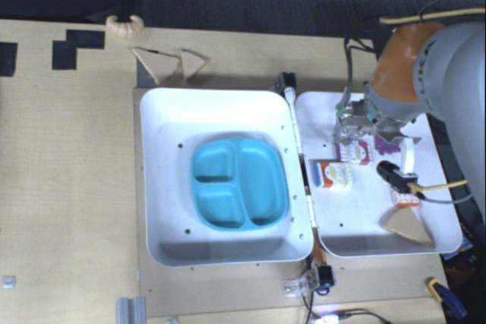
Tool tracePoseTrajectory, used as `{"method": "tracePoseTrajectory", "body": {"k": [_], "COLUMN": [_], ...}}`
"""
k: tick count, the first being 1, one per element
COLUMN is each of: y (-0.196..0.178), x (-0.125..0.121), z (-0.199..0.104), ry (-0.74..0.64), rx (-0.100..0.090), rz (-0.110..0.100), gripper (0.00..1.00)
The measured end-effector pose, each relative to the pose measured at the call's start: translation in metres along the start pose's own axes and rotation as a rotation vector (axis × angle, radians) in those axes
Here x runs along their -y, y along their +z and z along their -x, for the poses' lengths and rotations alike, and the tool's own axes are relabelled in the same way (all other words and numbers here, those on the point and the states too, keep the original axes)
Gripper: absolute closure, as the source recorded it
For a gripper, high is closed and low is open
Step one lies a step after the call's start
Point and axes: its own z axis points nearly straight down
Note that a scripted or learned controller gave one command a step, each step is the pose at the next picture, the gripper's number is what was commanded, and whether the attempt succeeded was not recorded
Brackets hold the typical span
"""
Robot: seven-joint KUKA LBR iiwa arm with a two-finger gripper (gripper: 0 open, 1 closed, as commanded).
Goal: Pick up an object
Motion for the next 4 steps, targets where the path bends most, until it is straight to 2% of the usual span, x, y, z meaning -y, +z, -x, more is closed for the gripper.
{"method": "tracePoseTrajectory", "body": {"k": [1,2,3,4], "y": [-0.036,-0.035,0.013,0.0], "x": [-0.031,-0.031,0.003,-0.001], "z": [0.101,0.099,0.106,0.105], "ry": [0.004,0.002,0.003,0.0], "rx": [-0.002,-0.003,-0.002,-0.003], "rz": [-0.02,-0.021,-0.01,-0.002], "gripper": [1.0,0.0,0.0,1.0]}}
